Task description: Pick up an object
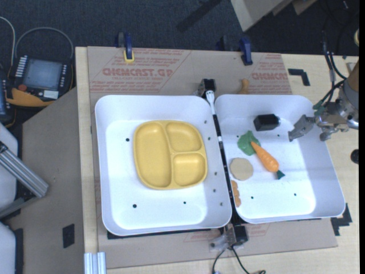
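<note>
The right bin (296, 201) holds a small black block (266, 121), a green piece (246, 142), an orange carrot (266, 157) with a green tip, and a tan round disc (241, 168). My gripper (312, 131) hangs over the bin's upper right part, to the right of the black block and apart from it. Its two grey fingers (297, 130) are spread open, and nothing is between them.
The left bin (114, 153) holds a yellow divided plate (170, 153). A small orange piece (235, 194) lies by the right bin's left wall. Black clips (208, 87) sit where the bins meet. The arm comes in over the right bin's right wall.
</note>
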